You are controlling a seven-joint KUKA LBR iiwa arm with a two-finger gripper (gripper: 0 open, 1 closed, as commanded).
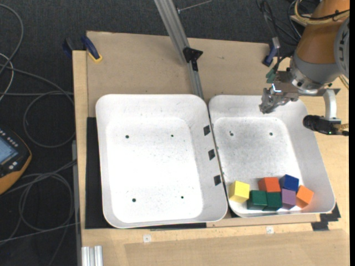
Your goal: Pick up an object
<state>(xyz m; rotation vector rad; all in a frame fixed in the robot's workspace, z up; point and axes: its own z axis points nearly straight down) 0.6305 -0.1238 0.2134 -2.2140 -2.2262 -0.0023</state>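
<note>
Several small blocks lie clustered at the near edge of the right bin: a yellow block, two green blocks, a red-orange block, a blue block, a purple block and an orange block. My gripper hangs above the far edge of the right bin, well away from the blocks. Nothing shows between its tips.
The left bin sits beside the right one, divided by a raised rim with black clips. A slanted metal rod rises behind the bins. Blue clamps hold the far corners of the bench. Cables and a device lie on the floor at left.
</note>
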